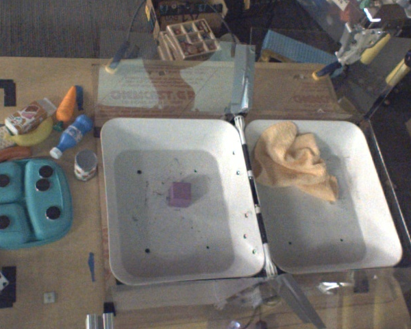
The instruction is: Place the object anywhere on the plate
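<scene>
Since a single fixed camera covers the bench, all readings below come from the camera view

1. Task object. A small purple block lies flat on the floor of the left bin, near its centre and well apart from every wall. This placement probably serves access: a free margin on all sides permits a vertical approach without wall contact.

2. Right bin. A tan cloth lies crumpled in the upper left part, touching or nearly touching the wall next to the left bin. Whether it covers anything cannot be determined.

3. Target. No item can be identified with certainty as the plate. A teal compartment tray rests on the bench just left of the left bin, with a small can, a blue bottle and a toy carrot near it.

4. Arm and gripper. The arm's pose and the gripper's state, open or closed, cannot be told. Both bins lie unobstructed.

5. Progress, as a judgement. The block rests on bin floor, so the placing step is not yet done
</scene>
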### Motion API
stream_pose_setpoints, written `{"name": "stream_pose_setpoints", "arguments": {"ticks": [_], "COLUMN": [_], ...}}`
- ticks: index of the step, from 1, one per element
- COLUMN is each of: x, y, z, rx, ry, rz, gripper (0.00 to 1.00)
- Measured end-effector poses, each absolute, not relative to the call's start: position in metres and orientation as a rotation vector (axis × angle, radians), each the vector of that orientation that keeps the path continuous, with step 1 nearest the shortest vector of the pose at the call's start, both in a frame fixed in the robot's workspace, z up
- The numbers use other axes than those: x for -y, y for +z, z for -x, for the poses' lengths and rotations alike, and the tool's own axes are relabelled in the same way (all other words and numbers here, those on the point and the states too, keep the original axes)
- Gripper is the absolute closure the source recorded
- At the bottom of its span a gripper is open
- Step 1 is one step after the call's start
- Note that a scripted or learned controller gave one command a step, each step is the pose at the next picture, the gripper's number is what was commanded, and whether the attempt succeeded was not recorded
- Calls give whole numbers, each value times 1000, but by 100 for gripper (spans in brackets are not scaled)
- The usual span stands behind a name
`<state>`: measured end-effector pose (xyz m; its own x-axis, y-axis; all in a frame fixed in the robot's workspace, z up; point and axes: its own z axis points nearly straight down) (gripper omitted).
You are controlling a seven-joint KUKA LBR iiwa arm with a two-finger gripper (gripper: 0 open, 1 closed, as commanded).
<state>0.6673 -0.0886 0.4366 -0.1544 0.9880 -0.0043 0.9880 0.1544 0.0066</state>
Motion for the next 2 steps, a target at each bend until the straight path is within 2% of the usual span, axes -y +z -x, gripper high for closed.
{"name": "stream_pose_setpoints", "arguments": {"ticks": [1,2], "x": [88,129], "y": [437,217], "z": [-667,-616], "rx": [-2382,-2718], "ry": [4,2], "rz": [-2037,-1569], "gripper": [0,0]}}
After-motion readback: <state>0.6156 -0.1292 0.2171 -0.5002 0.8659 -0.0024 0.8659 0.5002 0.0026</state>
